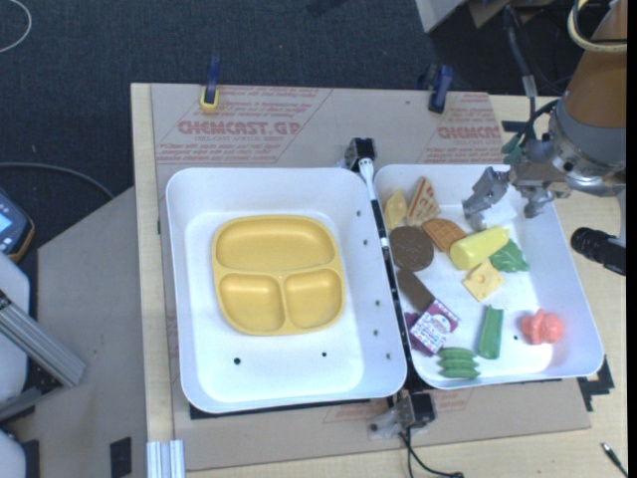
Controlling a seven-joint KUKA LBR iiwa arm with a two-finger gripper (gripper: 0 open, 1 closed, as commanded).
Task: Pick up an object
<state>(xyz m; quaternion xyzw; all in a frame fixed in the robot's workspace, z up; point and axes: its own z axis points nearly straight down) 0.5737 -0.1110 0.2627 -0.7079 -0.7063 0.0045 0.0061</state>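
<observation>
**Gripper hanging over the toy food in the right-hand bin**

Bins are sitting side by side on the bench. Going from the left, the left bin (189,267) is carrying a yellow divided tray (278,272) lying flat in its middle. The right bin (572,307) is holding a scatter of toy food: a brown round cookie (410,248) near its left wall, a purple packet (431,328) and green pea pods (459,362) toward the near edge, a yellow corn piece (478,248) in the middle with a yellow cheese wedge (484,281) just beside it, a green stick (491,332) and a pink piece (541,327) further right.

The gripper (510,199) is reaching in from the right over the far part of this bin. Its fingers (485,193) are standing spread apart, and nothing is sitting between them. The corn piece is lying just below and slightly left of the gripper, close to the fingertips but apart from them.
</observation>
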